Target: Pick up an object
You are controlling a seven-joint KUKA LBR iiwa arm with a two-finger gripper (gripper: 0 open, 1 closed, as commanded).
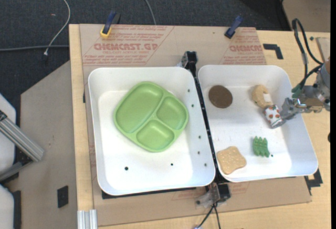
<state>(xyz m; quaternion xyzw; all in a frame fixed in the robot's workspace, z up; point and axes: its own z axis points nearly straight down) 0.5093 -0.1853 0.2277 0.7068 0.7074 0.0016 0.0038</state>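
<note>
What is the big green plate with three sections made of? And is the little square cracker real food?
The green three-compartment plate looks like moulded plastic: one even colour, smooth rounded dividers, a soft matte sheen. The tan square cracker in the right white bin is probably a plastic or rubber toy: it has tidy edges and a uniform colour with regular dots, though the view can't confirm this.

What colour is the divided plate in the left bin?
Light green, seen plainly in the camera view: the divided plate.

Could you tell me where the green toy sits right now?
The green toy lies in the right bin, near its front right corner, right of the tan cracker.
</note>
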